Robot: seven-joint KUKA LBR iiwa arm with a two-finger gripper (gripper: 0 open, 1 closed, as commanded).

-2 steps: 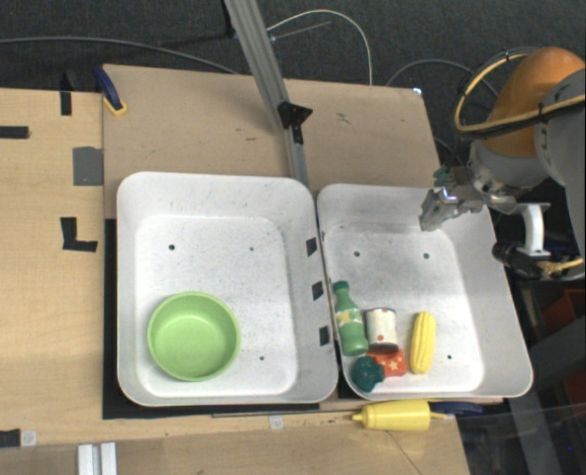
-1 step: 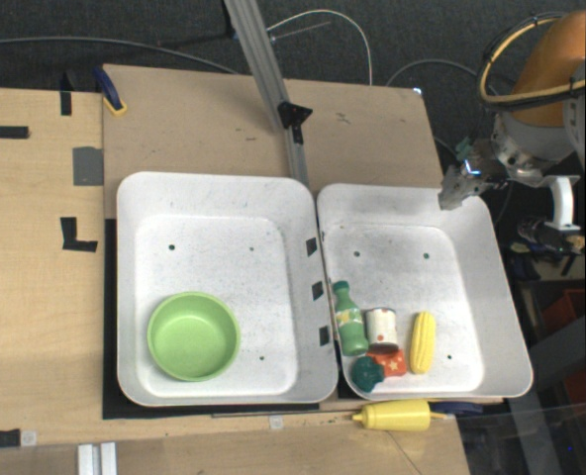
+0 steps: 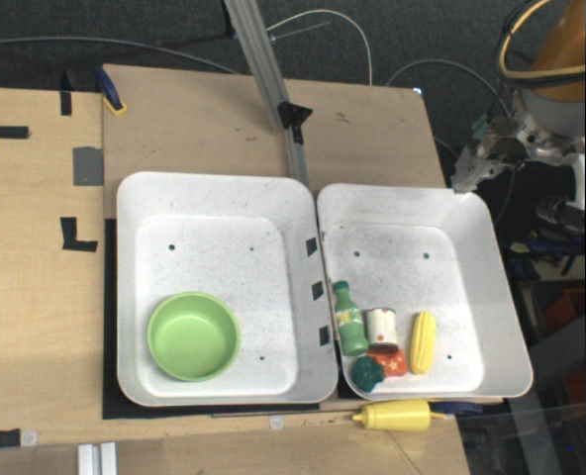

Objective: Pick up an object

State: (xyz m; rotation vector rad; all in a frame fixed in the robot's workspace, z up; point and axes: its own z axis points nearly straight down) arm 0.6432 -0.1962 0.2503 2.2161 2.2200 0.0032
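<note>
Four small objects cluster at the right bin's [image 3: 491, 265] near-left corner; target the outlying corn cob [image 3: 423, 340], descending vertically; tool [image 3: 468, 174] state cannot be determined, parked far right.

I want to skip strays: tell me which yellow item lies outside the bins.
The yellow plastic squeeze bottle, lying on its side on the bench just below the right bin's front rim. The yellow corn cob lies inside that bin.
</note>
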